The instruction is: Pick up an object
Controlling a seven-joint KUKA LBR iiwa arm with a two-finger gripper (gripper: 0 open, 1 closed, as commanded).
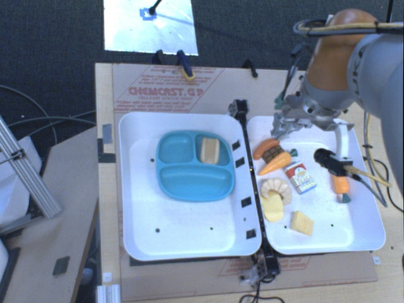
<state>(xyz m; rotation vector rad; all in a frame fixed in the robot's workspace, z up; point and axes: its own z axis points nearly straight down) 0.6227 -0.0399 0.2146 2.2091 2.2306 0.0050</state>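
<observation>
Orange plastic carrot (275,163) lies in the right white bin (363,232), touching a brown toy sausage (266,148) at its 11 o'clock. The grey two-finger gripper (282,129) hangs near, at the carrot's 12 o'clock; its opening cannot be told. A blue divided plate (189,185) with a beige bread slice (209,150) sits in the left white bin (145,232).

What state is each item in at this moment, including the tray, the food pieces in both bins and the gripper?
Blue tray: flat in left bin.
Bread slice: in tray's upper right compartment.
Carrot: lying in right bin, not held.
Small carton: lying flat.
Cheese wedge: loose near front of right bin.
Gripper: over right bin's back edge, holding nothing visible.
</observation>
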